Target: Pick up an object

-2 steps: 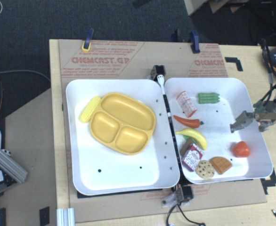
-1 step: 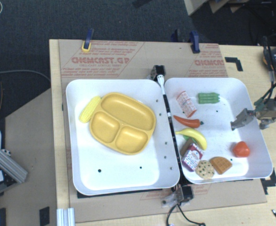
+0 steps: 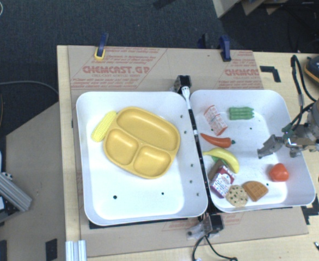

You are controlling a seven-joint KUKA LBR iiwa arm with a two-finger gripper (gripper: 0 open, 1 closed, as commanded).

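Observation:
My gripper (image 3: 275, 141) hangs over the right part of the right bin (image 3: 268, 99), reaching in from the right edge. Its fingers stand open and nothing is between them. A red tomato (image 3: 279, 172) lies just below it, apart from the fingers. A green pea pod (image 3: 240, 113) lies up and to the left of the gripper. Along the bin's left side lie a red-and-white packet (image 3: 215, 118), a red chili pepper (image 3: 216, 140) and a banana (image 3: 225, 157). At the front sit a dark red packet (image 3: 221, 181), a cookie (image 3: 237, 196) and a toast slice (image 3: 255, 189).
The left bin (image 3: 132, 200) holds a yellow divided plate (image 3: 143, 143) with a corn cob (image 3: 104, 125) at its upper left. Clamps (image 3: 225, 48) grip the bench's far edge. Cables (image 3: 298, 86) run by the arm on the right.

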